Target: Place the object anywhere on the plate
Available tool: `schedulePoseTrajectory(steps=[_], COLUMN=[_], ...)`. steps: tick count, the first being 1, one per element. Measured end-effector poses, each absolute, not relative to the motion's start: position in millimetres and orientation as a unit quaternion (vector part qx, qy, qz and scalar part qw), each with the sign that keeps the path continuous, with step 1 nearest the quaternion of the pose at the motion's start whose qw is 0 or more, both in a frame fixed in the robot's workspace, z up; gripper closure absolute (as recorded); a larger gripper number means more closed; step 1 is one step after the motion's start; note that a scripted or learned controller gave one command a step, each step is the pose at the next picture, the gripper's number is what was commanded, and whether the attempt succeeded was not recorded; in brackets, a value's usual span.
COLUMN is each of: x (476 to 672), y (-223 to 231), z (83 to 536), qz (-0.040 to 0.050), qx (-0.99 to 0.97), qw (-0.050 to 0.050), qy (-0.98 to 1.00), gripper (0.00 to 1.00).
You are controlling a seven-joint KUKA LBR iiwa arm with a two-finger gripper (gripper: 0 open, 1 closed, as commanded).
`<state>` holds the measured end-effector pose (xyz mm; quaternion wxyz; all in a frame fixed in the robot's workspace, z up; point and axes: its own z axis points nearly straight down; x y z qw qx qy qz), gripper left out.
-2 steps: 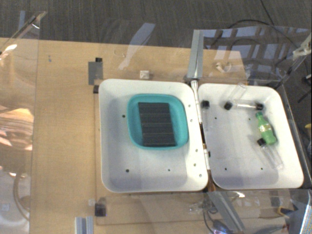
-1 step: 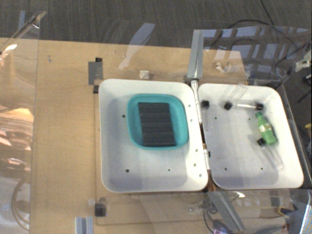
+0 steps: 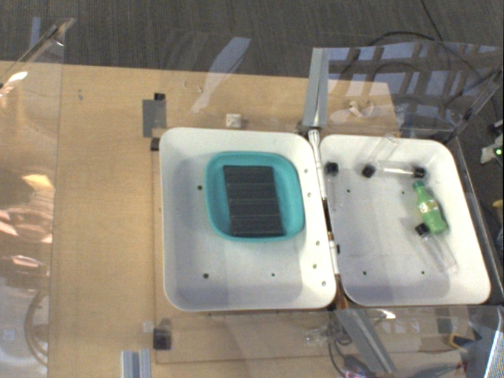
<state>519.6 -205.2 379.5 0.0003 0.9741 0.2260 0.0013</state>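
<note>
A teal plate (image 3: pixel 293 181) lies in the left white bin (image 3: pixel 189 274), toward its upper middle. A dark ridged rectangular block (image 3: pixel 252 201) rests flat on the plate, covering most of its centre. In the right bin (image 3: pixel 378 282), a small green bottle (image 3: pixel 429 205) with a black cap lies on its side near the right wall. Clear plastic tubes with black caps (image 3: pixel 391 168) lie along that bin's upper part.
A second clear tube (image 3: pixel 437 245) lies below the green bottle. A metal divider post (image 3: pixel 316 93) rises behind the seam between the bins. Small black clamps (image 3: pixel 156 116) sit on the wooden bench around the left bin.
</note>
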Motion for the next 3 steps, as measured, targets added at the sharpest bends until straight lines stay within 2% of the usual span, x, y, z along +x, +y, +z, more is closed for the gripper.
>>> schedulePoseTrajectory(steps=[1, 2, 3], x=[489.2, 488.6, 526.6], y=[-205.1, -205.3, -204.7], z=[390.2, 387.8, 392.8], qz=[0.0012, 0.0022, 0.0011], qx=[0.987, 0.992, 0.995], qw=[0.0, 0.0, 0.0], qy=[0.162, 0.124, 0.104], gripper=[0.0, 0.0, 0.0])
